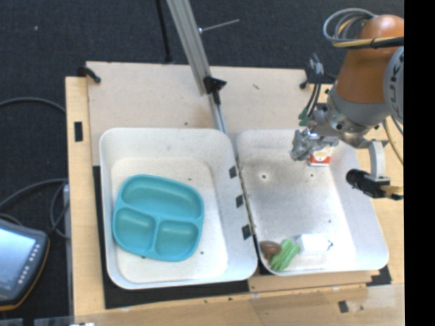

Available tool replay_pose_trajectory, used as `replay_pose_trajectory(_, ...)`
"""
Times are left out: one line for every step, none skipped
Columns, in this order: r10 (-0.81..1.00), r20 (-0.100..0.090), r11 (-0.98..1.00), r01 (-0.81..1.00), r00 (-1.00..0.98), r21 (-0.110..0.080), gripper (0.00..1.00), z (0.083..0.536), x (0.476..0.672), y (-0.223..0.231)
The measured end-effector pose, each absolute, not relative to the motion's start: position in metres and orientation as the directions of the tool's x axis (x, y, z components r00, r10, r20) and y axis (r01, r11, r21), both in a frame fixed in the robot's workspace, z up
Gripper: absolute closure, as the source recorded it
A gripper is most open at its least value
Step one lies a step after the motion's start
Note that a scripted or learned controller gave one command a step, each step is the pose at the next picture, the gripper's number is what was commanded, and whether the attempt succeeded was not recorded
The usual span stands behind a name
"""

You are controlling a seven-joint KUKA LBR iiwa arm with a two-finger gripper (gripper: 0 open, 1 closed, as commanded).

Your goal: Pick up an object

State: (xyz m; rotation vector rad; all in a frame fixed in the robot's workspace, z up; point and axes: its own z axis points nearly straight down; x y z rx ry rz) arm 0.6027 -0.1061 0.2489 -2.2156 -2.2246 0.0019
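Beside the gripper (304, 146), red-labelled packet (320, 157); print unreadable

A small red-and-white boxy object (320, 157) lies near the far edge of the right bin, partly hidden. At that bin's near edge a brown rounded lump (270, 248), a green elongated piece (287, 255) and a white, possibly wrapped item (313, 242) cluster together.

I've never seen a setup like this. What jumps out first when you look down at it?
The bright turquoise plastic divided plate lying in the left white bin catches the eye first. Next comes the grey arm with its orange band reaching in from the right, its gripper over the far end of the right white bin. A green object lies in that bin's near corner.
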Motion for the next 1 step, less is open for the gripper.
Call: replay_pose_trajectory(1.0,0.002,0.005,1.0,-0.005,-0.005,1.0,0.219,0.5545,-0.0553)
